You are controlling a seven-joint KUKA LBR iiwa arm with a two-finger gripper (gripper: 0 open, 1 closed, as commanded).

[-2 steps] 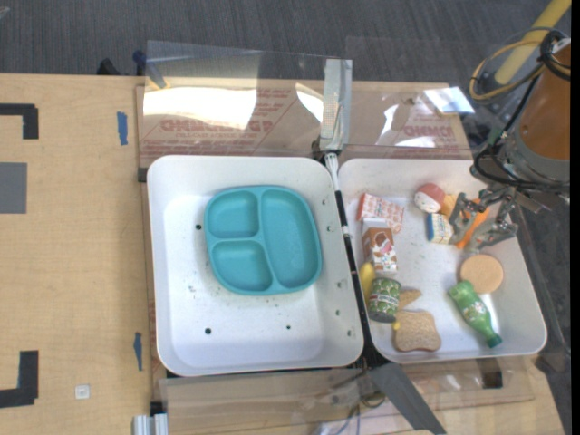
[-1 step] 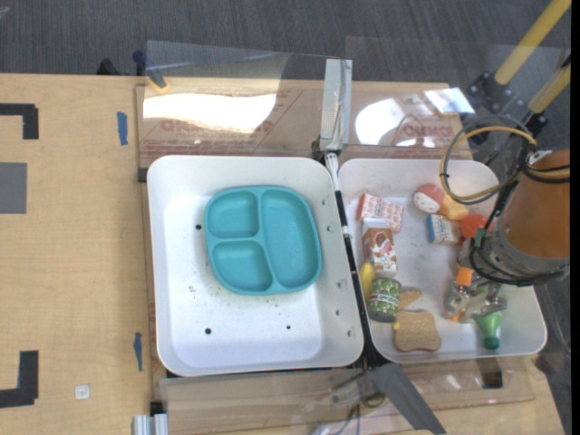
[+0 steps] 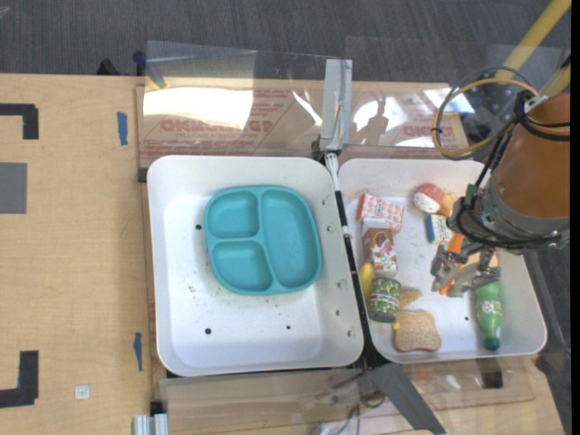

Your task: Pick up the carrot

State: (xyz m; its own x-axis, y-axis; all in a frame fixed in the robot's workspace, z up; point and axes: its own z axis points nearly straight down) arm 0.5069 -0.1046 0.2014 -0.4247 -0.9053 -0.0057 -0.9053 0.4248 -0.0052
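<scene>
Underneath, a tan bench [image 3: 72,243] bears two white bins [image 3: 172,270] on grey carpet [image 3: 272,7].

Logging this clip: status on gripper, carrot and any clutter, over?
Gripper low in right bin, fingers hard to read. Orange carrot-like piece at the fingers, grasp unconfirmed. Green bottle close beside; bread slice nearby.

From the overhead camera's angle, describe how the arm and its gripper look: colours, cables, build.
The arm enters from the right as a thick cylinder with a broad orange band over dark grey. Black cables loop in a ring above it. The gripper is a compact grey metal assembly with small orange touches, ending in thin fingers. A yellow rod slants behind the arm.
</scene>
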